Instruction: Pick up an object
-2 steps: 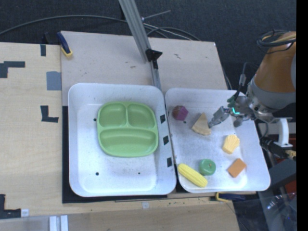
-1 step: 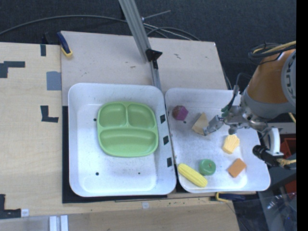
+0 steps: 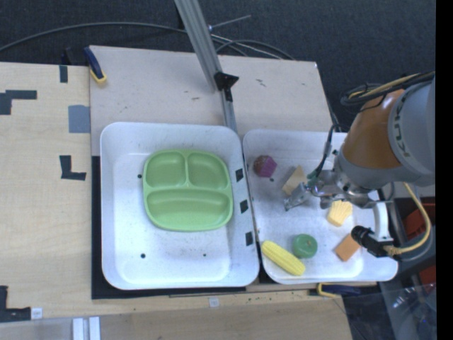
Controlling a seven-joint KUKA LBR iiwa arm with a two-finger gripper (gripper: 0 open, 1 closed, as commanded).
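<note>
My gripper (image 3: pixel 300 195) hangs low in the right bin (image 3: pixel 276 144), near its middle. A tan wedge (image 3: pixel 294 179) lies just above it, close to or touching its tip; I cannot see anything held. A yellow block (image 3: pixel 340 212) sits right of the gripper, beside the wrist. A magenta round piece (image 3: pixel 265 165) lies to the upper left. Toward the bin's front lie a green round piece (image 3: pixel 306 245), a yellow corn cob (image 3: pixel 283 258) and an orange block (image 3: pixel 347 247).
The left bin (image 3: pixel 120 190) holds a green divided plate (image 3: pixel 188 190). A slanted metal pole (image 3: pixel 202 34) comes down to the bins' shared back corner. The arm's grey and orange body (image 3: pixel 382 137) overhangs the right bin's right side.
</note>
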